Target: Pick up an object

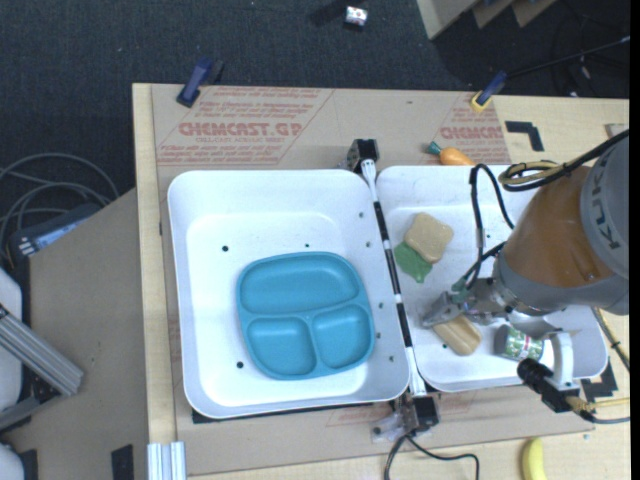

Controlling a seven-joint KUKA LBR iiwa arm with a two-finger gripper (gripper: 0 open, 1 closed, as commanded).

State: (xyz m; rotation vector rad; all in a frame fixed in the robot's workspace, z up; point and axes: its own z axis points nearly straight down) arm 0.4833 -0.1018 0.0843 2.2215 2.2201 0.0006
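Observation:
The right bin (590, 353) holds several small objects. A tan block (429, 236) lies near its left wall, with a green piece (412, 262) just below it. A tan cylinder-like piece (460, 337) lies near the bin's front, and a small green-labelled can (521, 345) lies on its side to the right of it. My gripper (446, 311) reaches in from the right, low over the bin, directly above and touching or nearly touching the tan cylinder-like piece. The grey arm with its orange band (560, 238) covers the bin's right part.
The left bin (200, 208) holds a blue divided plate (305, 313). A black clip (362, 152) sits where the bins meet at the back. An orange item (455, 155) lies on the bench behind the right bin. Cables (500, 183) loop beside the arm.

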